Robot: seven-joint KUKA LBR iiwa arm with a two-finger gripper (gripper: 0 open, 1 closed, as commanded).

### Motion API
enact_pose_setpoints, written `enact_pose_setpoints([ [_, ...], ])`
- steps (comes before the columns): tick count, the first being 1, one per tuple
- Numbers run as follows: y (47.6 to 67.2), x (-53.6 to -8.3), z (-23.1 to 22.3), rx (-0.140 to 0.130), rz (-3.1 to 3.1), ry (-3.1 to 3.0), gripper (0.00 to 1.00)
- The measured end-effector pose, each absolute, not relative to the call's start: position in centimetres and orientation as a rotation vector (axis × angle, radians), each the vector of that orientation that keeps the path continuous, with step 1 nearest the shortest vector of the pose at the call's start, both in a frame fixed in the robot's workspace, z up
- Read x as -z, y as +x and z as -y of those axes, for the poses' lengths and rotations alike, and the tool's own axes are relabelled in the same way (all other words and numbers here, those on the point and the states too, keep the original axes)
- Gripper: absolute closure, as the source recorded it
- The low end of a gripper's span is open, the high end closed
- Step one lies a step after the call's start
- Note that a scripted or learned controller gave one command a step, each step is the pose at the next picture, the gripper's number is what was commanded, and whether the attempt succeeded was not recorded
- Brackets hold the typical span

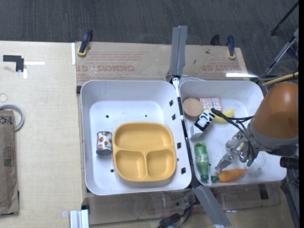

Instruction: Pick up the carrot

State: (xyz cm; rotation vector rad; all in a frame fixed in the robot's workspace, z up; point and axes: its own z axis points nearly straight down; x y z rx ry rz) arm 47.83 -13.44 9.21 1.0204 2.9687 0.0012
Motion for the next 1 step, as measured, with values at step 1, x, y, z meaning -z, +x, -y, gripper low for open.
enact_pose_setpoints([
  [1,59.09,-9.22,12.43,0.001,-2.87,1.276,0.0],
])
